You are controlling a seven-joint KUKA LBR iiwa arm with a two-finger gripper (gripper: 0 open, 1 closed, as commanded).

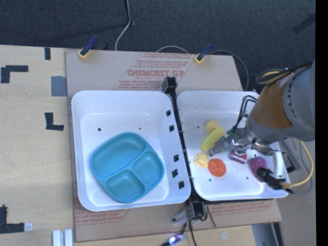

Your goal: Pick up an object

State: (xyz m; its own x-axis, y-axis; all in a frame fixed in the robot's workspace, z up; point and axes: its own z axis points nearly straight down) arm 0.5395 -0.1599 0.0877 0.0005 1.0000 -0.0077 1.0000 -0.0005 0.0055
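Note:
The right bin (205, 188) holds a yellow corn-like piece (211, 138), a small yellow lump (201, 160), an orange-red round piece (217, 167), a purple piece (256, 163) and a small pink-and-white item (238, 156). My gripper (225, 145) reaches in from the right and sits low in this bin, just right of the yellow corn-like piece and above the orange-red piece. Its dark fingertips lie close against the lower end of the corn-like piece. I see nothing clearly held between them.
The left bin (82, 106) holds a blue divided plate (127, 166). A black divider (177, 132) runs between the bins. The grey arm with its orange band (274, 109) hangs over the right bin's right side. Cables (302, 173) trail at the right edge.

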